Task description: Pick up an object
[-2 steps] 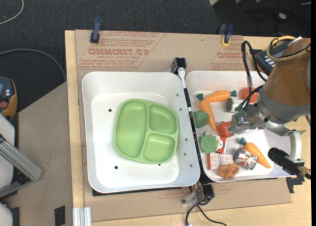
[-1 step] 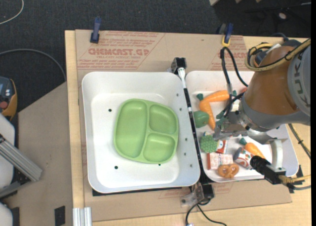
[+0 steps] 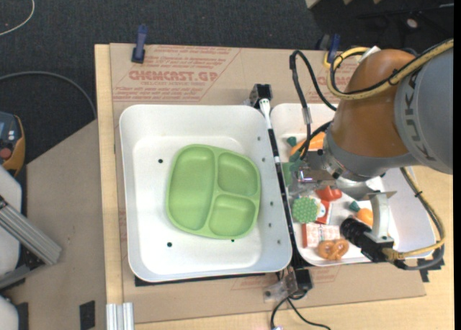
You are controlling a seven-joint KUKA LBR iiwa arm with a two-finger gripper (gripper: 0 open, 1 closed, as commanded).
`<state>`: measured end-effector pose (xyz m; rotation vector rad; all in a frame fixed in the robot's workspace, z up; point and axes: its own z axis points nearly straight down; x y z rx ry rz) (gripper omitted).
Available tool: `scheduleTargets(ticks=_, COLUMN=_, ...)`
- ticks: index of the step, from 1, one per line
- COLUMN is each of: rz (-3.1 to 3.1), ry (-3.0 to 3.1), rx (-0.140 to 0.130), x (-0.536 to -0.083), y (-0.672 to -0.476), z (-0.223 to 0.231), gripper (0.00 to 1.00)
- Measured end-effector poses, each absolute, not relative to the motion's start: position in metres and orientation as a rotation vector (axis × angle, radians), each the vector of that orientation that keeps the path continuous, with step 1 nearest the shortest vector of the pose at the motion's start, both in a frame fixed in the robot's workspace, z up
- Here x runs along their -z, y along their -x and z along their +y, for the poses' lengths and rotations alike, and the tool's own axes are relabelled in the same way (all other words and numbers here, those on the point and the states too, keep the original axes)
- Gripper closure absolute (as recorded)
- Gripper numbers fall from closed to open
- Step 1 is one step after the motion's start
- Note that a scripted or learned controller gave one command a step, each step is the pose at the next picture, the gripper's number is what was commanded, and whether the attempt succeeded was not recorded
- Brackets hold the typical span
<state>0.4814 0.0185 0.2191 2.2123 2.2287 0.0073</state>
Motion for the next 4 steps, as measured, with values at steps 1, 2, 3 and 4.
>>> scheduleTargets(ticks=1, rz=2.219, ry=-2.209, rx=-0.021, x=-0.348, y=-0.481, z=0.031, gripper=1.00)
scheduleTargets(ticks=2, rz=2.221, ry=-2.231, rx=0.013, x=-0.249, y=-0.478, z=0.002, gripper=1.00)
scheduleTargets(ticks=3, rz=2.232, ry=-2.220, rx=0.006, x=-0.181, y=-0.479, z=0.071, gripper=1.00)
scheduleTargets(ticks=4, rz=2.205, ry=-2.223, rx=-0.009, x=-0.279, y=-0.482, z=-0.011, gripper=1.00)
